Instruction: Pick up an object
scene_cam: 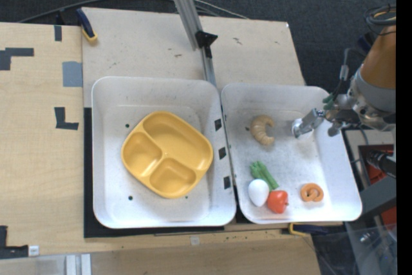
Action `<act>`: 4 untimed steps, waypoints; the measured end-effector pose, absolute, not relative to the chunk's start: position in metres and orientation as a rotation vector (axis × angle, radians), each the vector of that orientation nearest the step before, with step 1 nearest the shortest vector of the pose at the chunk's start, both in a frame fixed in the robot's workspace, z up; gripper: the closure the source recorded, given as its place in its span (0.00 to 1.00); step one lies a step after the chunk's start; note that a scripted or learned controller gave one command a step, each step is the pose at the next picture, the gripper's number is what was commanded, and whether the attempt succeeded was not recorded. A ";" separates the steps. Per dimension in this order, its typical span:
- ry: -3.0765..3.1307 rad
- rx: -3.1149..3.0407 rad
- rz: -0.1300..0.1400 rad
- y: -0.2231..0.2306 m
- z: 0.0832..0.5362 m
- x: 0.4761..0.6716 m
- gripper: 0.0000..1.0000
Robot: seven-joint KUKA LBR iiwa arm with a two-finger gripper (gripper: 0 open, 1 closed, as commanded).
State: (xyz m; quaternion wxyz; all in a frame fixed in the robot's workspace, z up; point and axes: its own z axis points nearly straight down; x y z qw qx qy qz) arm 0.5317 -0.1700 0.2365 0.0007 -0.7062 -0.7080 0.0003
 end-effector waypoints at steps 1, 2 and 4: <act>-2.223 -2.218 0.001 -0.170 0.237 0.532 0.00; -2.217 -2.216 0.007 -0.171 0.174 0.524 0.00; -2.224 -2.220 0.002 -0.176 0.089 0.522 0.00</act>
